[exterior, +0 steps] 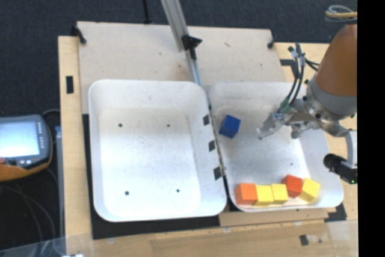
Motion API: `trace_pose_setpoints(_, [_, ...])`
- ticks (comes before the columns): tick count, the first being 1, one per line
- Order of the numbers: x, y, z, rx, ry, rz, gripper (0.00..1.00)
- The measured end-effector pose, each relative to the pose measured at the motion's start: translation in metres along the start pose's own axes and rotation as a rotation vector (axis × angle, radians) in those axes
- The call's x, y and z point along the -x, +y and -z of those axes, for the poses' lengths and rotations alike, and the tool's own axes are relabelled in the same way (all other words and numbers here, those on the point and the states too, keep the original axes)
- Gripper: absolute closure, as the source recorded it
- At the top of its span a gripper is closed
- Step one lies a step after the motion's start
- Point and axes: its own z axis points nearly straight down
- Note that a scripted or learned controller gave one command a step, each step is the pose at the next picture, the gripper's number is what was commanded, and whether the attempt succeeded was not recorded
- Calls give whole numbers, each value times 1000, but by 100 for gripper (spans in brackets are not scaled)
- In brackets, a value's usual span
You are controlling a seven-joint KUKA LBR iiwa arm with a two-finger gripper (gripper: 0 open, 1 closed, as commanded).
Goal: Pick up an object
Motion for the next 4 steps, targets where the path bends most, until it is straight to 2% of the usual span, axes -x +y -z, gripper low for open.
trace_pose_setpoints(1, [8,23,-153,-1,-2,3,0])
trace_pose_setpoints(2, [-22,123,-65,10,-1,12,0])
trace_pose_setpoints(3, [-8,116,-127,20,-4,7,0])
trace_pose_setpoints(4, [20,27,-63,0,-2,1,0])
